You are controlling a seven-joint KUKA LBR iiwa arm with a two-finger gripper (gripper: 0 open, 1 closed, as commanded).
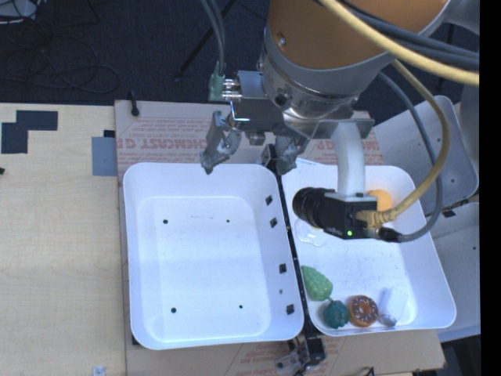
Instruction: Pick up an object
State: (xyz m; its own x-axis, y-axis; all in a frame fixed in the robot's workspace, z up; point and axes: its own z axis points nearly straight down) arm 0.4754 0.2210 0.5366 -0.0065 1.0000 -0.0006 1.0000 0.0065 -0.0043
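The claw (244, 153) is hanging spread and empty over the bins' far edge; it is needing to drop squarely over the green object (316, 282).

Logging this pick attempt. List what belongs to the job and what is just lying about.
Job:
claw
green toy
teal ball
doughnut
orange ball
white piece
right bin

Lying about:
left bin
cardboard sheet
cables on the floor
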